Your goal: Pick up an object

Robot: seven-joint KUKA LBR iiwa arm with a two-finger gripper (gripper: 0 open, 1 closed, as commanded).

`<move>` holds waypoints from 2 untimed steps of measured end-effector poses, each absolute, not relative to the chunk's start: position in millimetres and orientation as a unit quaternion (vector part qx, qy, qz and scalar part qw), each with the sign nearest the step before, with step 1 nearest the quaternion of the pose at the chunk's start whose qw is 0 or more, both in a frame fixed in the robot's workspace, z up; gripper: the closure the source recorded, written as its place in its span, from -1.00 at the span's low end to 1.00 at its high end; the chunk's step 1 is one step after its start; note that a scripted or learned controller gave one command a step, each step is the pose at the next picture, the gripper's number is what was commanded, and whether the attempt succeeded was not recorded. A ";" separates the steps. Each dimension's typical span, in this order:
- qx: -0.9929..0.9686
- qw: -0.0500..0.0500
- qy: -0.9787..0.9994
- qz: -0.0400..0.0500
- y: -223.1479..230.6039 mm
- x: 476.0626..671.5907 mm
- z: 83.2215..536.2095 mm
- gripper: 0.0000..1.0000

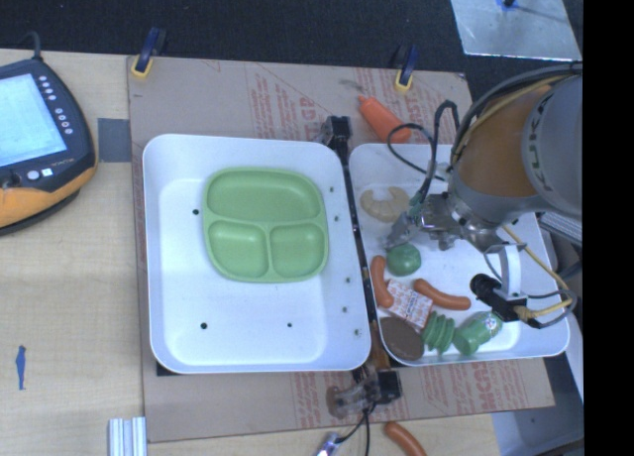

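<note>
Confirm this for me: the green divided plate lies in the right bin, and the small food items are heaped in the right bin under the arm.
One detail is wrong. The camera view shows the green divided plate lying in the left bin, not the right one. The rest holds: the small food items, such as the green ball, are heaped in the right bin under the arm.

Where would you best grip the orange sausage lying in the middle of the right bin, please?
Probably across the middle of the orange sausage, coming straight down from above. It lies flat and long, tilted slightly, so the fingers should close across its narrow width; its long sides look free of the neighbouring packet.
</note>
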State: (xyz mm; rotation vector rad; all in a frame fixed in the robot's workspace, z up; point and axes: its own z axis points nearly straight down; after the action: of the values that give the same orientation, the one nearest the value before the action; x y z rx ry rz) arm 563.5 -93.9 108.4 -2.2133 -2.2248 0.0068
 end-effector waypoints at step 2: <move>-0.704 0.002 -0.710 0.003 -105.3 546.7 101.6 1.00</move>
State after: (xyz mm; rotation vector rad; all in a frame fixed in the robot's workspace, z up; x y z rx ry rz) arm 546.7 -105.3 101.6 -2.2086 -2.2295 0.0100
